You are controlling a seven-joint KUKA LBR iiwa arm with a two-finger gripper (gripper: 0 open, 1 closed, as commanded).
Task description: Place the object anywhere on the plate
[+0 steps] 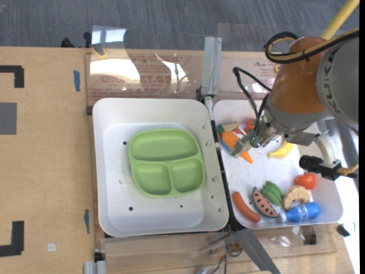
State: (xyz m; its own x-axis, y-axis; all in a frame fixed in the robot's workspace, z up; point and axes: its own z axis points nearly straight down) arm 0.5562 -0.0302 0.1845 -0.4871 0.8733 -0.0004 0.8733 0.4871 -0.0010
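Observation:
A green plate (165, 161) with three compartments lies in the left white bin (108, 170), with nothing on it. My gripper (251, 141) hangs low over the far left part of the right bin (333, 207), right at a cluster of orange toy pieces. An orange carrot-like piece (244, 154) lies just below its tip, and another orange piece (229, 137) sits to its left. The wrist hides how the tip meets these pieces.
A yellow banana (280, 149) lies beside the gripper on its right. Nearer the front of the right bin are a red tomato (306, 181), a watermelon slice (263, 202), a green vegetable (273, 191), a sausage (244, 207), a shrimp-like piece (297, 196) and a blue item (302, 212).

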